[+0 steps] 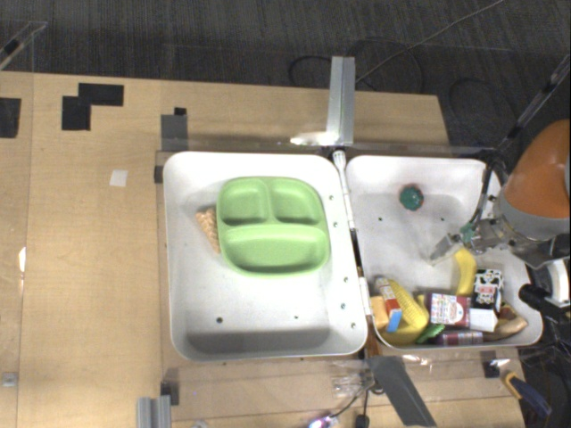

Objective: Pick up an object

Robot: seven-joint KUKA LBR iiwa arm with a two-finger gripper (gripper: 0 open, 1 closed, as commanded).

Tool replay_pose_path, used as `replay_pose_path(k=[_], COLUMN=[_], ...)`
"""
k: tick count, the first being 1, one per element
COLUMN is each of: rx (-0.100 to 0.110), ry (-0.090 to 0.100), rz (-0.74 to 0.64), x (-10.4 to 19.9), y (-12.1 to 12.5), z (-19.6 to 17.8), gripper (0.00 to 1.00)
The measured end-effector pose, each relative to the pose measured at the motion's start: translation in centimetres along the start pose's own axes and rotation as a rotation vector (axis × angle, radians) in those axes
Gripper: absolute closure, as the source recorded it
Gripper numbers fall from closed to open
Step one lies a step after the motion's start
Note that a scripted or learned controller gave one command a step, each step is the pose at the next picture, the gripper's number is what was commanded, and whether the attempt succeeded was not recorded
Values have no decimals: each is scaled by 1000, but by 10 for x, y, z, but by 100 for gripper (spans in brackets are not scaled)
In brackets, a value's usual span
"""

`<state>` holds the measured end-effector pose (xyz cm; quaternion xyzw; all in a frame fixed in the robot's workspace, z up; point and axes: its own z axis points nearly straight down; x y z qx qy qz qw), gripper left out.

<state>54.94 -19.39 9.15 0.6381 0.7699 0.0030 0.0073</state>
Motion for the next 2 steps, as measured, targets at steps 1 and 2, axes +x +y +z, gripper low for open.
replay_pose_path(k=[1, 2], rx=[-10, 8], ry=[0, 5], rz=[-1, 100], x=[2, 36], y=[4, 40], z=[-13, -105], gripper=[100, 100])
